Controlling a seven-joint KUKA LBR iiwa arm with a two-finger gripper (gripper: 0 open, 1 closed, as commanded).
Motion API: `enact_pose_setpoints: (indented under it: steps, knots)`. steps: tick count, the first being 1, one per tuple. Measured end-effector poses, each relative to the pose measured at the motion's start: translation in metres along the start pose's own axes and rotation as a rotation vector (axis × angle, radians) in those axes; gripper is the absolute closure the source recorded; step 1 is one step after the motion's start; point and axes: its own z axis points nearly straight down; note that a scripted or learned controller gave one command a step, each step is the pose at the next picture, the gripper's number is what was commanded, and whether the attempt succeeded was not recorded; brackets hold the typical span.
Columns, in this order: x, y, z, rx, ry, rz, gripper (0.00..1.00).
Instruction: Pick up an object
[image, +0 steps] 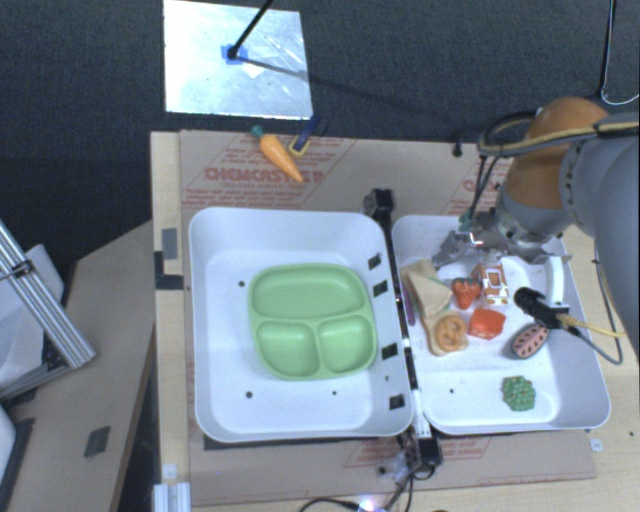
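Note:
My gripper hangs low over the far part of the right bin, at the end of the grey arm with its orange band. Just in front of it lie a tan sandwich wedge, a red piece and a small white and orange item. Closer to the front are an orange round piece, a red block, a brown oval item and a green broccoli floret. I see nothing held in the gripper.
In the left bin sits a green divided plate. An orange carrot lies on the bench behind the bins, with a shiny foil sheet further back. A black divider joins the bins.

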Motion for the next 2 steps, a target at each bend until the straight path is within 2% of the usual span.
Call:
enact_pose_setpoints:
  steps: [1, 2]
  knots:
    - [0.0, 0.001, -0.01, -0.004, 0.001, 0.0, 1.0]
    - [-0.003, -0.006, -0.064, 0.013, 0.004, 0.002, 1.0]
